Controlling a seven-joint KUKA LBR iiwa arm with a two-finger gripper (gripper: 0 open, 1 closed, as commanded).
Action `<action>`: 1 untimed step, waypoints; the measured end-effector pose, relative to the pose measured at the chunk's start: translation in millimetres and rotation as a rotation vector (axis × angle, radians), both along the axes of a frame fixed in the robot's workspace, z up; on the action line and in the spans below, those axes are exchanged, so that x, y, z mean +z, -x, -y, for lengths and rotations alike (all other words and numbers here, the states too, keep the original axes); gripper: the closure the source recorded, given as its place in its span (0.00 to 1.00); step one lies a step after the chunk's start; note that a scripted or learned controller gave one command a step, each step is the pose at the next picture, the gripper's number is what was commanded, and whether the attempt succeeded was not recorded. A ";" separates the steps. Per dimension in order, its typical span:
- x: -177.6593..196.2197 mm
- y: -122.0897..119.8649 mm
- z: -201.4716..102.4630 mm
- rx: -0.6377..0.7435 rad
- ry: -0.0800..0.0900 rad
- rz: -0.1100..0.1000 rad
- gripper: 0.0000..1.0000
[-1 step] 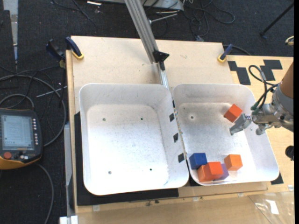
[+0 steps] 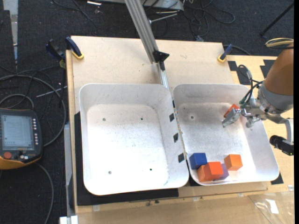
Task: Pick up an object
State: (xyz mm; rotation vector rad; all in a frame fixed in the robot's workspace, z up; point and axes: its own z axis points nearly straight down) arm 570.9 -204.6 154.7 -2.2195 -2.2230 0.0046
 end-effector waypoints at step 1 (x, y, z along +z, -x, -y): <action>-62.8 -61.0 6.4 0.003 0.000 0.004 0.00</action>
